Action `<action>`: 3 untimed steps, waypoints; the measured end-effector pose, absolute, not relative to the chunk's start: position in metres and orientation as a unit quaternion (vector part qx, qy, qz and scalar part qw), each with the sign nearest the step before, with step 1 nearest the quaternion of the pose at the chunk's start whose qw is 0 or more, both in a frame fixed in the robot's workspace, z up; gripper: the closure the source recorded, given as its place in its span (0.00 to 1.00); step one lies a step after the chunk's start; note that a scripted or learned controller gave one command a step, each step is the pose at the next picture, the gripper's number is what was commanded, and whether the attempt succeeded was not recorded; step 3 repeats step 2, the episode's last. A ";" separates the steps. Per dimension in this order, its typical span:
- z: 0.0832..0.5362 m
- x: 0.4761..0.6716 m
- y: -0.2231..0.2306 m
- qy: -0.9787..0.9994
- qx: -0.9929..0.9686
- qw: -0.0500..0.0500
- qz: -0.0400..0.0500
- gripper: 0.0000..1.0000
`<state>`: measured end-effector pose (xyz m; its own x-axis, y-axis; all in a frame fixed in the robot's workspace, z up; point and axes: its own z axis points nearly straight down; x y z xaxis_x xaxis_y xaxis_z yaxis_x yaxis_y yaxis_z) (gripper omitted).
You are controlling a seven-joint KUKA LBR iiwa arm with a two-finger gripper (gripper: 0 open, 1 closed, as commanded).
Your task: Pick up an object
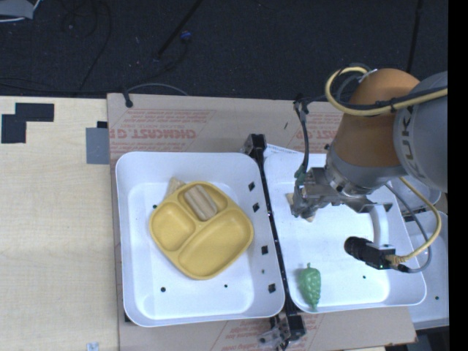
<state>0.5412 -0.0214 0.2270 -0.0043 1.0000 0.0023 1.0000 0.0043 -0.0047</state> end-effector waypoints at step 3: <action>0.240 0.521 0.084 -0.709 -0.705 0.002 0.001 1.00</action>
